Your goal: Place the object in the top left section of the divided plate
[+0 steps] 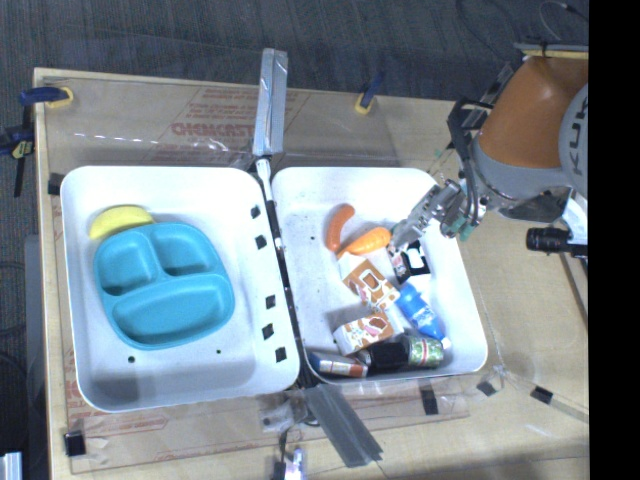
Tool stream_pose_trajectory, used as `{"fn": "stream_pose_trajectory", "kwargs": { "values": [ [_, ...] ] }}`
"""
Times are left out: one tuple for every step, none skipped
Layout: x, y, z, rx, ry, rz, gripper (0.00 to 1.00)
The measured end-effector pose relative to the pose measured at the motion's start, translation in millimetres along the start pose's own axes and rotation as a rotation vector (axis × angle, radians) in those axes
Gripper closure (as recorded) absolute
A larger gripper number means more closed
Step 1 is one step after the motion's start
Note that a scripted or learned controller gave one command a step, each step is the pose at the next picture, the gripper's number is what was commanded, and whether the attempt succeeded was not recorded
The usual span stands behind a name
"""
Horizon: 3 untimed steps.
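The blue divided plate (pixel 165 283) lies in the left bin (pixel 80 368), its two small sections toward the back. A yellow banana-shaped piece (pixel 118 220) rests against the plate's back left rim. My gripper (pixel 406 236) hangs low over the right bin (pixel 470 298), reaching in from the right. Its tip is right beside the right end of an orange carrot-like piece (pixel 366 240) and above a small black and white item (pixel 411 262). A second orange piece (pixel 340 225) lies just left of the carrot. Nothing can be seen held in the gripper.
In the right bin's front half lie two orange-and-white boxes (pixel 368 286), a blue bottle (pixel 418 311), a green can (pixel 425 351) and a dark bottle (pixel 385 356). A grey divider rail (pixel 272 268) separates the bins.
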State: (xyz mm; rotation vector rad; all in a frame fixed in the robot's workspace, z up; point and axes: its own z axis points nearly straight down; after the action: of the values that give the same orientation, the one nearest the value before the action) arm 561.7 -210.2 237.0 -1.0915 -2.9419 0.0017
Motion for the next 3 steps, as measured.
{"fn": "stream_pose_trajectory", "kwargs": {
  "values": [
    [25.8, -23.8, -85.3, 0.000, -0.003, 0.242, 1.00],
    [57.9, -50.7, -142.1, -0.001, -0.003, 0.161, 1.00],
    [62.0, -54.9, -82.0, 0.002, 0.001, 0.484, 1.00]
  ]
}}
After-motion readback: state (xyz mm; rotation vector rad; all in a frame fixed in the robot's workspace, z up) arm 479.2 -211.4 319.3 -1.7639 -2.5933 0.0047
